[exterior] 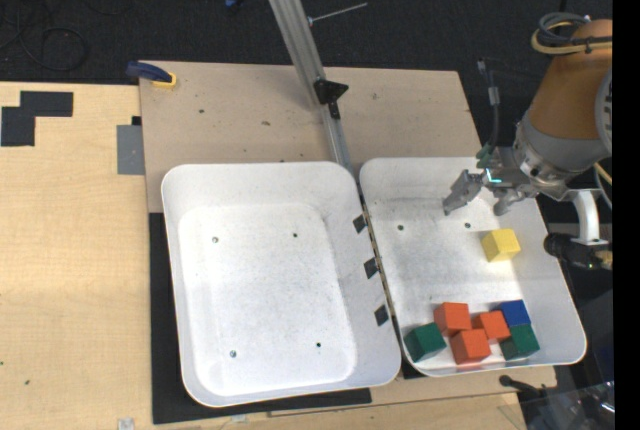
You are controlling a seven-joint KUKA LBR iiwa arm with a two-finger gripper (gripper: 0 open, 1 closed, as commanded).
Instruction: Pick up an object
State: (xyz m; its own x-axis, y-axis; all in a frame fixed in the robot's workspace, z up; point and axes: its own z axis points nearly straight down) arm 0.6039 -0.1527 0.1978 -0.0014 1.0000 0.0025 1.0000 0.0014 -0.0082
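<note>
While my arm reaches in from the right, my gripper (484, 197) hangs over the upper part of the right bin (420, 183), its two fingers spread apart with nothing between them. One finger (462, 192) points down and left toward the bin floor, the other (506, 200) sits nearer my wrist. Just below and right of the gripper lies a yellow cube (501, 244), alone on the white floor and apart from the other blocks. Farther toward the near rim of the same bin a cluster of blocks is packed together: an orange block (453, 316), a second orange block (470, 346) in front of it, a third orange block (493, 324) to their right, a blue cube (515, 312) behind that one, a dark green block (425, 341) at the left end of the cluster, and another dark green block (520, 345) at the right end. Several of these touch their neighbours. The left bin (190, 193) sits beside the right one, their inner rims meeting along a line with small black clips (371, 267). Both bins rest on the wooden counter (240, 113), and an aluminium rail (295, 28) slants up from between them toward the dark background. A blue and yellow clamp (152, 73) sits at the counter's far left corner.
</note>
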